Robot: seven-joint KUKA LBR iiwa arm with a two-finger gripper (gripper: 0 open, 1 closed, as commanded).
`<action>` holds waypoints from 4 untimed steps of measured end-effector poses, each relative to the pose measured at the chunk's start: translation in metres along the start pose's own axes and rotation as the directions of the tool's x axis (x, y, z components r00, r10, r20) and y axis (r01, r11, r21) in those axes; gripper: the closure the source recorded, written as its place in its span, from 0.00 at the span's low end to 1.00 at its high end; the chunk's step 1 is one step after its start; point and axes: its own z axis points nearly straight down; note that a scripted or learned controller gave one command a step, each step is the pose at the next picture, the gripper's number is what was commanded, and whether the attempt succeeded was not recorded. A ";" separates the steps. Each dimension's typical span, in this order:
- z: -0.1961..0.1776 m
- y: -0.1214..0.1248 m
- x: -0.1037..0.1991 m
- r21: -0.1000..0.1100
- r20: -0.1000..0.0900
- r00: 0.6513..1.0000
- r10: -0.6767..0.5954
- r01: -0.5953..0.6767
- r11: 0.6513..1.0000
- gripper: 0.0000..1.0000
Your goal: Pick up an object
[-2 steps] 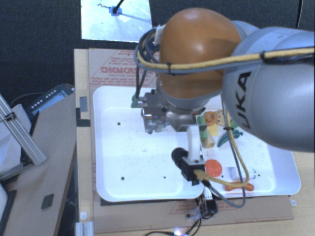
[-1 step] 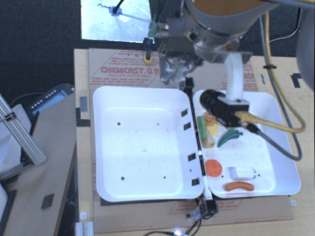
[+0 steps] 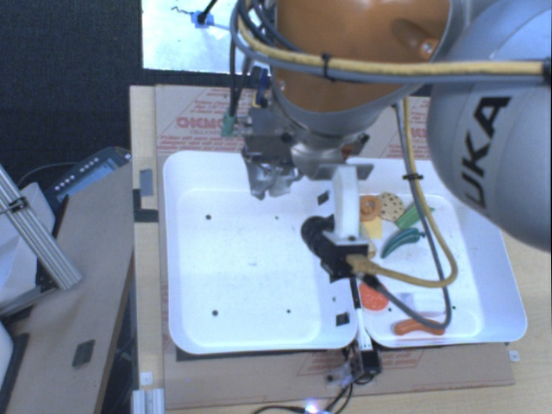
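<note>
Toys lie in the right bin (image 3: 496, 313), but the arm (image 3: 362, 50) covers part of them; we cannot tell the state of the gripper (image 3: 274, 179) beside it.

Grey arm (image 3: 492, 136), orange band, yellow cable (image 3: 388, 65)

The big grey arm with its orange band (image 3: 362, 24) leans in over the two shallow white plastic bins, its metal two-finger gripper (image 3: 272, 179) hanging above the back edge of the left bin (image 3: 250, 266). Past the divider from that bin, the right bin (image 3: 483, 266) holds a huddle of small toys: a speckled tan cookie shape (image 3: 391, 205), a yellow wedge (image 3: 372, 228), a curved green pepper-like piece (image 3: 399, 241), a red-orange round piece (image 3: 373, 297) and an orange carrot-like piece (image 3: 416, 325) near the front rim. A yellow cable (image 3: 423, 274) loops over them.
</note>
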 end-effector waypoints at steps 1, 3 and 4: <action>0.117 0.000 -0.001 0.004 0.002 1.000 0.005 -0.005 1.000 1.00; 0.082 0.032 -0.001 0.000 0.000 1.000 0.005 -0.005 1.000 1.00; 0.145 0.000 0.000 0.000 -0.001 1.000 0.006 -0.006 1.000 1.00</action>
